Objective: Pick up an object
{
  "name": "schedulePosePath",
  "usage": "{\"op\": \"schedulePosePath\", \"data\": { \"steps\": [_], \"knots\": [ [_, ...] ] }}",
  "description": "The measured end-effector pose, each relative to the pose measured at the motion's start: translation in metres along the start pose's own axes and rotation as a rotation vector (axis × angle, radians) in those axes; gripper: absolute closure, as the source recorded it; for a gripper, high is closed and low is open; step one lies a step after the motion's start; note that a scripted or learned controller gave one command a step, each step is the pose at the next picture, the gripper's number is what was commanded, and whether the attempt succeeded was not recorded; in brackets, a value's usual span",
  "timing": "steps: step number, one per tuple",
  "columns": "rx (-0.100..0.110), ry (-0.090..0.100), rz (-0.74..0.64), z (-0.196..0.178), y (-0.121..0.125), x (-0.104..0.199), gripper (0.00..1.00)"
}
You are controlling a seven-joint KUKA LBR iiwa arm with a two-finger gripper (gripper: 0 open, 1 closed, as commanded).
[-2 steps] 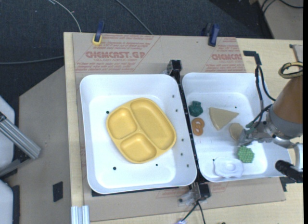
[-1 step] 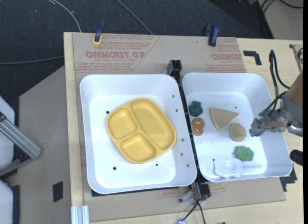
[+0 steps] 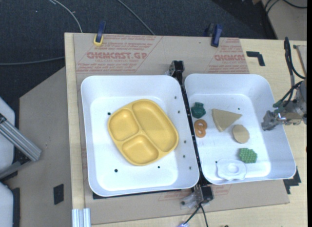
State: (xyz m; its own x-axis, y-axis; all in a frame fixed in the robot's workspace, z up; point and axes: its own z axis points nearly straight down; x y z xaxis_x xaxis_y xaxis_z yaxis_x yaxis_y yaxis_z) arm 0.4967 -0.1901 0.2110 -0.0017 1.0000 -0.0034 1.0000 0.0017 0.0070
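Note:
The right bin [image 3: 258, 87] holds several small objects. A dark green piece [image 3: 197, 109] lies by its left wall, with an orange ring [image 3: 200, 127] just below it. A tan wedge [image 3: 225, 119] and a tan rounded lump [image 3: 240, 134] sit near the middle. A bumpy green piece [image 3: 247, 155] and a white flat object [image 3: 230, 169] lie toward the front. My gripper [image 3: 270, 122] hangs over the bin's right rim, to the right of the tan lump, touching none of the objects.
The left bin [image 3: 92, 123] holds a yellow divided plate [image 3: 142, 132]. A dark divider strip runs between the two bins. Blue clamps [image 3: 215, 34] hold the cardboard base at the back. Cables hang at the far right.

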Motion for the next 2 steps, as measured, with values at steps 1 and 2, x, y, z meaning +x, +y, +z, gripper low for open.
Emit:
{"op": "schedulePosePath", "data": {
  "steps": [1,2],
  "knots": [
    [0.008,0.006,-0.005,0.008,0.014,0.053,1.0],
    [0.005,0.004,-0.004,0.008,0.035,0.095,1.0]
  ]
}}
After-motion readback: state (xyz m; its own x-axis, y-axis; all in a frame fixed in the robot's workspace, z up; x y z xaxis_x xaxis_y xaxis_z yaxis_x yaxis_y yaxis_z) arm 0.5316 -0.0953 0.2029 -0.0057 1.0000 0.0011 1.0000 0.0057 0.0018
